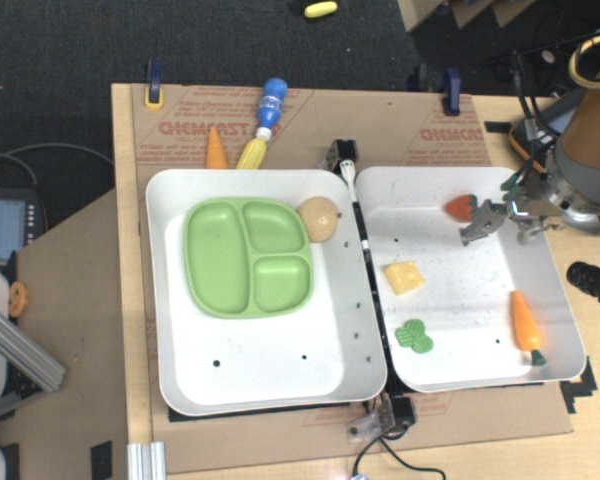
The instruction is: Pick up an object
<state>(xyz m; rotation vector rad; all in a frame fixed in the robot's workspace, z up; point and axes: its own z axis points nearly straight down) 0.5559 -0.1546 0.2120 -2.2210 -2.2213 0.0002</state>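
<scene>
Hanging over the upper right part of the right bin (570,313), the grey metal pincer (498,220) points left, and its fingers look spread apart with nothing between them. Just beside its tips, up and to the left, lies a small red-orange piece (461,207), rounded and smooth like a plastic toy; whether the fingers touch it I cannot tell.

That bin is shallow, white and glossy, with rounded corners and a dusting of dark specks on its floor. In it, near the left wall, sits a pale yellow wedge (403,277) shaped like cheese. Below that lies a flat green leafy piece (414,337) with lobed edges. Near the right wall rests an orange toy carrot (525,322), tapered, with a dark green stub at its lower end.

The left bin (260,368) is of the same white plastic. It carries a light green tray (247,256), matte, with rounded corners and three moulded compartments. A tan ball-like object (319,218) sits touching the tray's upper right corner.

Both bins rest on a brown cardboard sheet with red printing on the desk (380,123). Above the left bin lie a blue and white bottle-shaped toy (270,106), a yellow piece (251,153) just below it, and an orange cone (215,149).
</scene>
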